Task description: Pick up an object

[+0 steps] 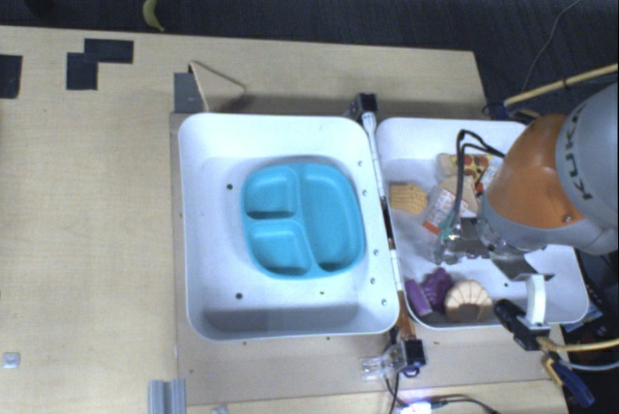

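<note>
My gripper point(449, 246) reaches down into the right bin point(411, 143), under the arm's orange band point(535, 178). Its tip is low among the bin's objects. Just below it lie a purple bunch of grapes point(429, 291) and a tan round piece with a brown edge point(467, 300). A yellow ridged item point(406, 199) rests to its upper left. A white and red packet point(443, 206) sits right beside the gripper. More small items point(456, 166) lie at the bin's far side, partly hidden by the arm.
The left bin point(208, 209) holds a blue divided tray point(302, 217). A black-tipped white rod point(368, 117) lies along the ridge between the bins. Cables and clips point(401, 359) sit at the bench's front edge. Black tape marks point(97, 62) lie at the far left.
</note>
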Robot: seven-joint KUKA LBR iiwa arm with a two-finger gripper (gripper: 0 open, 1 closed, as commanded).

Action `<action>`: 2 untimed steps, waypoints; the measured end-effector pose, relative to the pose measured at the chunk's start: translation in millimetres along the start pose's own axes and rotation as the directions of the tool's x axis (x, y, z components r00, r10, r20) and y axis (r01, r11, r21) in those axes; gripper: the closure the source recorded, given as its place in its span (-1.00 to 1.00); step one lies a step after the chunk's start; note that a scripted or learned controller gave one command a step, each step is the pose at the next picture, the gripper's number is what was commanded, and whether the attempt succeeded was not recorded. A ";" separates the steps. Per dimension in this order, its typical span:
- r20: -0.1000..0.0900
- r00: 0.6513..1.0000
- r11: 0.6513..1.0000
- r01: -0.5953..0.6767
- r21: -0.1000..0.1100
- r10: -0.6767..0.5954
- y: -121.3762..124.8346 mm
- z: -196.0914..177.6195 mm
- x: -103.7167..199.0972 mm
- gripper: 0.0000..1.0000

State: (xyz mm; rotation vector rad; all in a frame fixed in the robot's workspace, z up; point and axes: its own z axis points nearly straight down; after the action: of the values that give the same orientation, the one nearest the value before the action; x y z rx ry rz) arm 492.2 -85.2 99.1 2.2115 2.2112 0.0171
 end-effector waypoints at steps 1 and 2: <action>0.000 1.000 1.000 0.001 0.000 -0.001 -0.1 0.1 0.1 -1.00; -0.001 1.000 1.000 0.001 -0.003 -0.001 1.5 -10.5 0.6 1.00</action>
State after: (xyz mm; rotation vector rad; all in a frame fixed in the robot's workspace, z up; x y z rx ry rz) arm 493.6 -84.6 109.6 2.2091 2.2117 0.0210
